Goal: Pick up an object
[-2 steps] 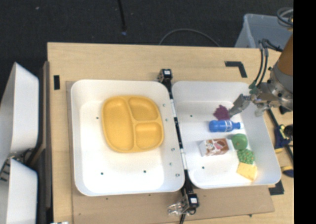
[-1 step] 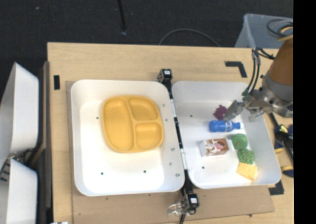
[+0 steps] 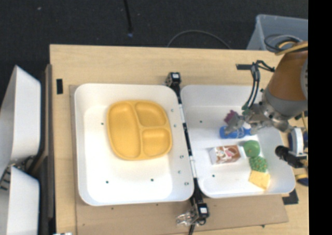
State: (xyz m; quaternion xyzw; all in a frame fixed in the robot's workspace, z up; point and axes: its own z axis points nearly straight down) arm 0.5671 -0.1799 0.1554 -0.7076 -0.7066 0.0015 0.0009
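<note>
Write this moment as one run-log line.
gripper: over blue object, right bin | grasp: unconfirmed | yellow divided plate: left bin

I saw four candidates in the right bin (image 3: 207,99) — a blue object (image 3: 232,132) at centre, a flat printed packet (image 3: 226,154) nearer, a green piece (image 3: 253,155) right of it, a yellow wedge (image 3: 260,179) nearest.

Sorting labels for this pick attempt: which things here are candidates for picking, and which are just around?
For the job: gripper; blue object; picture packet; green ball; green lump; yellow wedge; right bin.

Lying about: yellow divided plate; left bin.
</note>
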